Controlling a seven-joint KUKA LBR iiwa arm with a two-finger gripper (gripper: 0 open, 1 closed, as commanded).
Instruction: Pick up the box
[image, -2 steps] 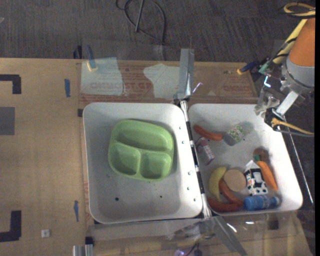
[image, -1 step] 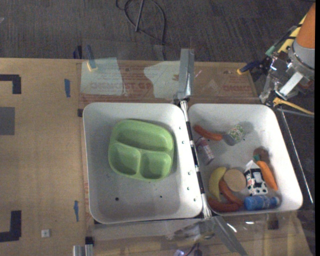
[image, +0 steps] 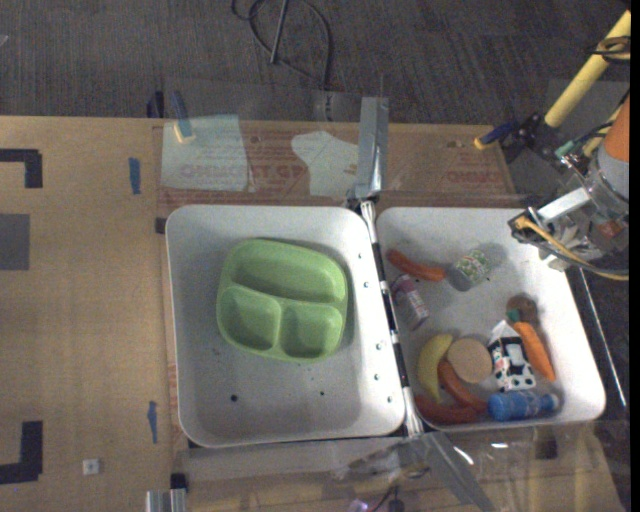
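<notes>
The box (image: 508, 362) is a small white carton with black patches and a blue top. It lies in the front right part of the right bin (image: 585, 340), between a round tan disc (image: 468, 359) and an orange carrot (image: 538, 349). My gripper (image: 548, 226) hangs over the bin's far right corner, well behind the box and apart from it, with yellow cabling around the wrist.
The right bin also holds a banana (image: 432, 362), a red sausage (image: 455, 392), a blue bottle (image: 522, 405), another sausage (image: 417, 265), a small can (image: 470, 268) and a purple bottle (image: 409, 302). A green divided plate (image: 284, 300) lies in the left bin (image: 190, 380).
</notes>
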